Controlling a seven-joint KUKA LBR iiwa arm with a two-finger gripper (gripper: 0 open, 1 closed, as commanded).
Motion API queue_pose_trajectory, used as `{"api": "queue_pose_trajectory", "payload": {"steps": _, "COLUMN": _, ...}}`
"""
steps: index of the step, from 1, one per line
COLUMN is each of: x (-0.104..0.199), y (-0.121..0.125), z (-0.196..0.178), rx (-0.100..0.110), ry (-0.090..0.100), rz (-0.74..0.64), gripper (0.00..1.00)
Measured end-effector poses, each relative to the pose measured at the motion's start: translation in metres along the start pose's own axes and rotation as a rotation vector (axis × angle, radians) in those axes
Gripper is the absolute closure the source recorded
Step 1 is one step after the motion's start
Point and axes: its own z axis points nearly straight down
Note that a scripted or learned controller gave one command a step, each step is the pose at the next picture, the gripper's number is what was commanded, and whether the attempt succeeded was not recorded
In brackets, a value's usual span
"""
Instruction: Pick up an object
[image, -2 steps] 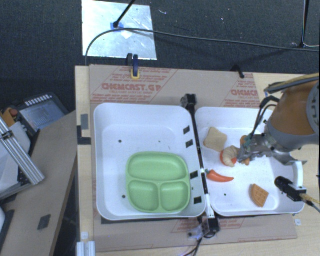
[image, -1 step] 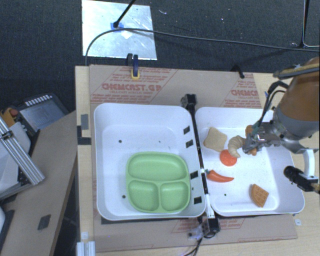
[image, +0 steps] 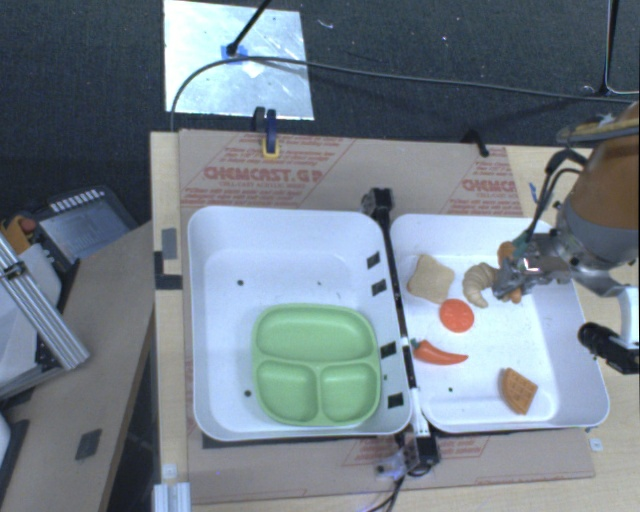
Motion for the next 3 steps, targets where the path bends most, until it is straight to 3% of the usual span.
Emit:
{"api": "queue_pose_trajectory", "payload": {"steps": 2, "x": 0.121, "y": 0.018, "z": 0.006, "rx": 0.002, "ry": 0.003, "rz": -0.007, "gripper": 1.0}}
{"api": "queue_pose_trajectory", "payload": {"steps": 3, "x": 0.178, "y": 0.015, "z": 0.002, "rx": 0.003, "ry": 0.003, "rz": -0.007, "gripper": 1.0}}
